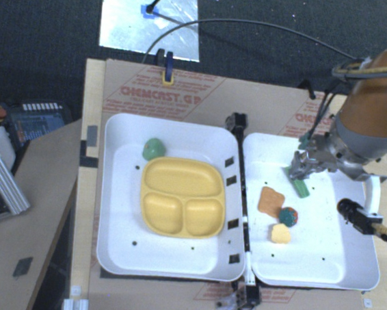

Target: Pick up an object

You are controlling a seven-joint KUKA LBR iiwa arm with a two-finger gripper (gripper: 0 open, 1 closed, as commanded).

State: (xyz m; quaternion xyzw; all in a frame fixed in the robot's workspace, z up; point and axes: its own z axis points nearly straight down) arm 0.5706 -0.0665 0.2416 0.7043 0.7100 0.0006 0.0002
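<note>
Camera view: the gripper (300, 170) hangs low over the right bin (353, 271), directly above a small green block (302, 189), likely lined up for a grasp; jaws' state cannot be told. Nearby lie a flat orange piece (270, 200), a round teal-and-red lump (288, 216) and a pale yellow chunk (281, 234), loosely clustered. Left bin (112, 245) holds a glossy yellow three-compartment plate (183, 196) and a green ball (154, 149).

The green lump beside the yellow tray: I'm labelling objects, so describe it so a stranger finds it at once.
Take the left white bin, which holds a yellow divided tray. Just off the tray's far-left corner sits the small rounded green lump, alone on the bin floor, unlike the green stick in the right bin.
</note>
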